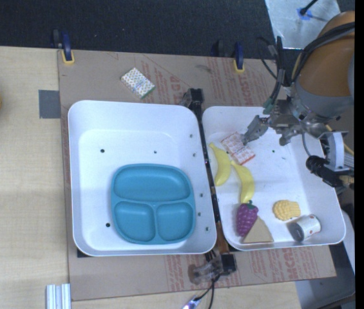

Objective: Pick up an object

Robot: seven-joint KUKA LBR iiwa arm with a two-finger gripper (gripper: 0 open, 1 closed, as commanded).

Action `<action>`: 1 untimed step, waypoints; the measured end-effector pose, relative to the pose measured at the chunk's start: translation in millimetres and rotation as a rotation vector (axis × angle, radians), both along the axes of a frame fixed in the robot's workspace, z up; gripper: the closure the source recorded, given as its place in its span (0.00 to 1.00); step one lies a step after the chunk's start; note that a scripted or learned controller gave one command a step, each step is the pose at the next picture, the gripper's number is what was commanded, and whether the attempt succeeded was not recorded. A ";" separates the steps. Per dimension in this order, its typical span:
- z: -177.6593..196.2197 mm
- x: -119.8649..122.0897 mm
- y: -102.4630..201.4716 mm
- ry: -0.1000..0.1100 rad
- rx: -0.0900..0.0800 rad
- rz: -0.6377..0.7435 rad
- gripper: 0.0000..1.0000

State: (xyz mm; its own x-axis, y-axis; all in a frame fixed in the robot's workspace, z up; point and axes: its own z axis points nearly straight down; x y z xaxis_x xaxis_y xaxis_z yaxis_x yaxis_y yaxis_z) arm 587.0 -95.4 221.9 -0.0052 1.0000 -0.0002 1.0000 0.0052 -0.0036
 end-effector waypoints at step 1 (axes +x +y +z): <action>-45.6 -72.4 -16.4 0.001 0.000 -0.001 0.00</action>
State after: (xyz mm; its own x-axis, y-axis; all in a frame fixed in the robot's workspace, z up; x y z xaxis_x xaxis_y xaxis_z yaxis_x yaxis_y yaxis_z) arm 514.6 -111.9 176.3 -0.0042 1.0000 -0.0004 1.0000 0.0042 -0.0050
